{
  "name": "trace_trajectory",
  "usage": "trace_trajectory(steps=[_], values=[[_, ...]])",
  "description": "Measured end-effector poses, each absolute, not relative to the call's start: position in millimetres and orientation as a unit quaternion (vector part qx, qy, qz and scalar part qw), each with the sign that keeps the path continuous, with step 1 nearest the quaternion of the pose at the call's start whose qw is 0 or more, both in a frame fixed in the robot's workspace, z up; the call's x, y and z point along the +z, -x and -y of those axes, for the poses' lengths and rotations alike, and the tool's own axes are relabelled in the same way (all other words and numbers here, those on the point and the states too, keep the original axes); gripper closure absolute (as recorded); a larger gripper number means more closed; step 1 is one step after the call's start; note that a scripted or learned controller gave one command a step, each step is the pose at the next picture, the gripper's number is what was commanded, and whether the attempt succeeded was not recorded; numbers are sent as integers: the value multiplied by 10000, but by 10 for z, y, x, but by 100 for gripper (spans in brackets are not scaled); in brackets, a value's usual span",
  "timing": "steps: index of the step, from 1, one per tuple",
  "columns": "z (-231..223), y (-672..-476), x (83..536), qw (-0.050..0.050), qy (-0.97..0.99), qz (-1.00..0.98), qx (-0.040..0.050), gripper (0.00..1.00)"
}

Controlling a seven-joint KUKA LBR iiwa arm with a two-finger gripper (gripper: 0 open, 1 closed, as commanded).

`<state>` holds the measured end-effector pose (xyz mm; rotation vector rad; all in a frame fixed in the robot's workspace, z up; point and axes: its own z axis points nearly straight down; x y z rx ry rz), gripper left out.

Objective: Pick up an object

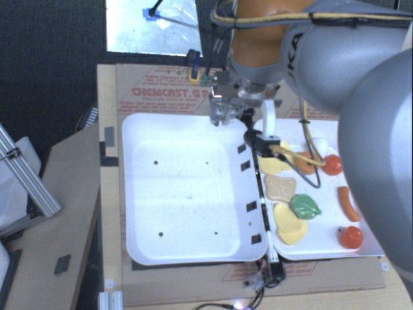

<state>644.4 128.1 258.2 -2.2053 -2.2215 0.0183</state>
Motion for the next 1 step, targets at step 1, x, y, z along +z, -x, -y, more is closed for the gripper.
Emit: trace_trajectory(steps=[1], values=[[-1990, -6461, 2196, 22, 7036, 7106, 4, 100]])
